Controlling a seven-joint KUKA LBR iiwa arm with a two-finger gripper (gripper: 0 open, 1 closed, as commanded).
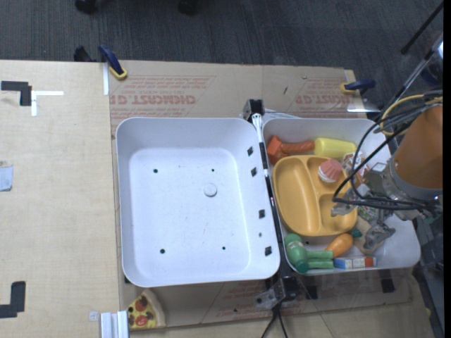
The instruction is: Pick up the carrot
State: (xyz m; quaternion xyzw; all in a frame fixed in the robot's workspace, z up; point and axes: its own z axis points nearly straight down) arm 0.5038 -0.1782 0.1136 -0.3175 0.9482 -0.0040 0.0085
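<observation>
Table (56, 210) of pale wood is seen from above, carrying two shallow white bins side by side. The left bin (187, 270) lies bare, perhaps kept as a spare place for sorted things. The right bin (402, 255) is crowded with toys. A grey arm (423, 153) with an orange band is reached in from the right, and its hand (373, 234) is hung low near the bin's front, seemingly for a grasp; whether it is clenched or released cannot be told. A yellow divided plate (303, 196) takes up the bin's middle. A green toy (304, 255) is laid at the front left corner. The carrot (339, 244), small and orange, is lying just below the plate's front edge, close beside the hand and apparently not gripped.
</observation>
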